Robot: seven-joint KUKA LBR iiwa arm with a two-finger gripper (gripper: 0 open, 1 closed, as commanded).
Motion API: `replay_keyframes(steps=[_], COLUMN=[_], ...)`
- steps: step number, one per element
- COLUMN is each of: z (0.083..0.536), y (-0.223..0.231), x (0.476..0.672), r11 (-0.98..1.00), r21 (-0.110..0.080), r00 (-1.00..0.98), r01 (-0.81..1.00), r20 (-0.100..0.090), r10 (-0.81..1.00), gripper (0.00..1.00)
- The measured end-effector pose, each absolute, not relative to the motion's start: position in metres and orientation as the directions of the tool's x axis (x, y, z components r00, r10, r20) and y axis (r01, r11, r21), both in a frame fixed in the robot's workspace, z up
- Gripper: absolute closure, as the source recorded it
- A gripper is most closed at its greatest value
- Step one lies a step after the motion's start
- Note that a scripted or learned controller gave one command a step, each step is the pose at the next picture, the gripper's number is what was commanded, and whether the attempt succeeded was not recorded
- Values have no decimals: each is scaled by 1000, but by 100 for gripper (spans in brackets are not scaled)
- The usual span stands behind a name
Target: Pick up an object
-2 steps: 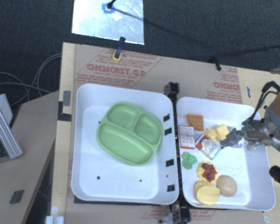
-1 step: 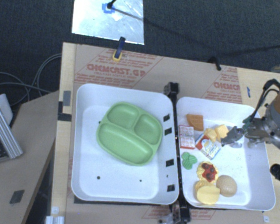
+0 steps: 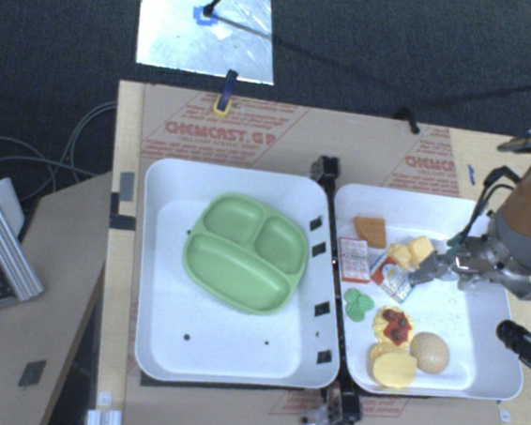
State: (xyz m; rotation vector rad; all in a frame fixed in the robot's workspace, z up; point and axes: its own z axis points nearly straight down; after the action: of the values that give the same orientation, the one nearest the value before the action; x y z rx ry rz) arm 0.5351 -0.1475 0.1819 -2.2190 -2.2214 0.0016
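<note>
The right bin (image 3: 489,325) holds several toy foods. An orange cracker (image 3: 370,230) lies at the back, with yellow cheese blocks (image 3: 414,250) to its right and a red and white packet (image 3: 353,260) in front of it. Toward the front lie a green leaf (image 3: 358,304), a small pizza piece (image 3: 392,325), a beige bun (image 3: 430,352) and a yellow disc (image 3: 394,369). My gripper (image 3: 420,270) reaches in from the right, low over the bin. Its tip is just in front of the cheese blocks and against a small clear-wrapped item (image 3: 393,282).
The left bin (image 3: 163,243) holds a green divided plate (image 3: 245,252). A black divider with clips (image 3: 328,261) runs between the bins. Cardboard lies under both. The arm's cables and black fittings (image 3: 521,339) hang over the right bin's right edge.
</note>
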Motion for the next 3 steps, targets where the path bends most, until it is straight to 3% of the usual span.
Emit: replay_keyframes(steps=[2, 3], z=[83, 95], y=[-147, -147], x=[530, 530], r11=[0, 1], r21=[2, 4], r00=[0, -1], r01=[1000, 1000], r20=[0, 0], r10=[1000, 1000], gripper=[0, 100])
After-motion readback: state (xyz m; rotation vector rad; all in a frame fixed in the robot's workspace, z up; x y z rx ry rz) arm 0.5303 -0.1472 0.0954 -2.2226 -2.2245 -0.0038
